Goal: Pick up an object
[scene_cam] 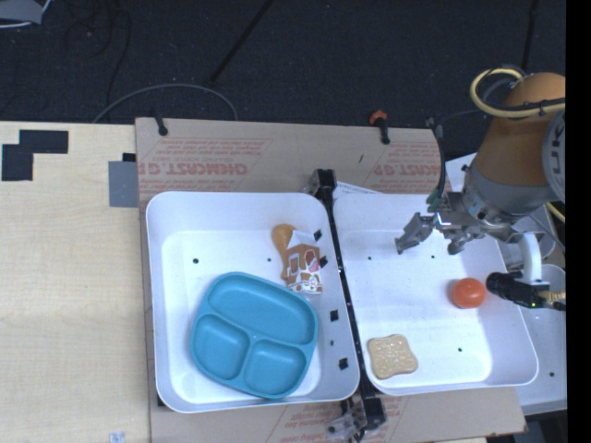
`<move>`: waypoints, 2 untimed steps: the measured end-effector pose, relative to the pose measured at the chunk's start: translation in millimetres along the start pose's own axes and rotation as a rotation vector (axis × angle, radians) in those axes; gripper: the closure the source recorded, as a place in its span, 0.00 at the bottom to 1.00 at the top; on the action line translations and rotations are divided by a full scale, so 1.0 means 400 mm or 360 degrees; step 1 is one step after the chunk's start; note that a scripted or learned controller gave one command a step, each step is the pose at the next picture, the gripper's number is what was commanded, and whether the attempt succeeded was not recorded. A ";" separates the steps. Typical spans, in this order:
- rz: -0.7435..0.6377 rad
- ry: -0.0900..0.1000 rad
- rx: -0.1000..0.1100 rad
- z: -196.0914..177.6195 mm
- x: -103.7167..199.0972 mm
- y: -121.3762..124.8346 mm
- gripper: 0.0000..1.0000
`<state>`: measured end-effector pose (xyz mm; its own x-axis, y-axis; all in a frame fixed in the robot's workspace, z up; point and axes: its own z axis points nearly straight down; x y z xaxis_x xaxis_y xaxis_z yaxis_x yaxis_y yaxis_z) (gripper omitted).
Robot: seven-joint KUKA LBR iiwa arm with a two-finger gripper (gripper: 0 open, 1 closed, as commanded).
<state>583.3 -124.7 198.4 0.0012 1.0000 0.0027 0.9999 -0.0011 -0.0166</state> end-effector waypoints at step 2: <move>-0.0006 -0.0001 -0.0014 0.132 0.019 0.020 0.00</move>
<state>590.4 -116.9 145.6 -0.0028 1.0000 0.0019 1.0000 0.0028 -0.0078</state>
